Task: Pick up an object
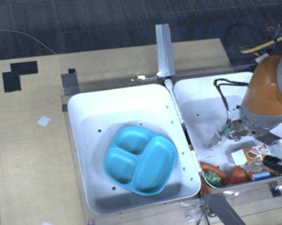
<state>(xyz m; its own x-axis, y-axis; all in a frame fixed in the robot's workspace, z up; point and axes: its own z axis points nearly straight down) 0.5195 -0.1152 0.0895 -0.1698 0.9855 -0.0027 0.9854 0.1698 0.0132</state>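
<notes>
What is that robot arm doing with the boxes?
The robot arm reaches into the right white bin, with its gripper low over the bin floor. Some toy food sits along the near edge: a carrot-like piece, a green piece, a red piece and a small packet. It has not picked anything up. The left bin holds a blue divided plate.
</notes>
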